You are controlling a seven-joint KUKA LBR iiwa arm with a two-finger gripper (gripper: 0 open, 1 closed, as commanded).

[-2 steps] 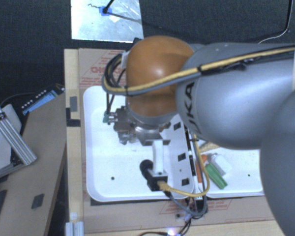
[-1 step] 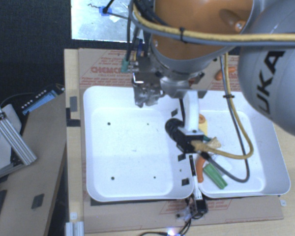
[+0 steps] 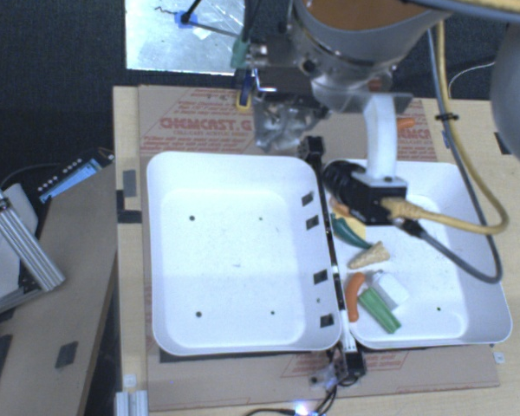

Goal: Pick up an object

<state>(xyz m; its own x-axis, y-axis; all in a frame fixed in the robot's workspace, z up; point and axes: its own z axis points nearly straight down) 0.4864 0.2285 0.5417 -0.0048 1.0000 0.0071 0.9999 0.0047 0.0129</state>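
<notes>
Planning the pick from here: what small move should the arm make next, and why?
Probably shift the hand toward the right bin. It sits above the bins' far edge, while the orange carrot-like piece, green block and tan cone lie in that bin.

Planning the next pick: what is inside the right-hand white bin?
The right-hand white bin holds a green block, an orange carrot-shaped piece, a tan cone and a yellow-green piece. The tool and its cables cover whatever lies beneath them.
</notes>
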